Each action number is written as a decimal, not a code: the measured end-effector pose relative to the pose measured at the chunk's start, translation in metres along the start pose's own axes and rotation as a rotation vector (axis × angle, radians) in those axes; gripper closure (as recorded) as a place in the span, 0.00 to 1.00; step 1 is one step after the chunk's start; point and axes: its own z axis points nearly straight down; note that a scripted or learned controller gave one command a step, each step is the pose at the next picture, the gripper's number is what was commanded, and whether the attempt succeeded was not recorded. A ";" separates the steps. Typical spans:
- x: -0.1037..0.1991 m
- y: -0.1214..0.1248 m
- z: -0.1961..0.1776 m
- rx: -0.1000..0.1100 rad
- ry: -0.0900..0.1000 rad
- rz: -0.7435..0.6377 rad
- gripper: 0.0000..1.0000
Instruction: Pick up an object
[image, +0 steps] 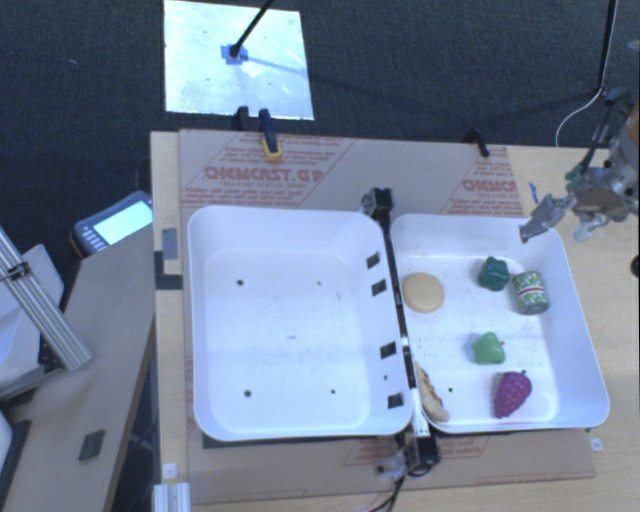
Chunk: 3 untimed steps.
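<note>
Six objects lie in the right bin; the jaws, parted and holding nothing, hang above its far rim, nearest the small can, seemingly poised to descend.

A dark carpeted floor is seen beyond the wooden bench. A shiny metal sheet is laid on it, behind the bench.

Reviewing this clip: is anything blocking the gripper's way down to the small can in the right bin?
Nothing visible does. The gripper hangs over the right bin's upper right rim, and the small can lies just below it in the picture. The dark green object sits left of the can, apart from it.
</note>
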 end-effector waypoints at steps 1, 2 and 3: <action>0.028 0.066 -0.137 -0.020 -0.004 -0.007 0.00; 0.185 0.066 -0.197 -0.009 0.006 -0.018 0.00; 0.277 0.065 -0.250 -0.007 0.005 -0.012 0.00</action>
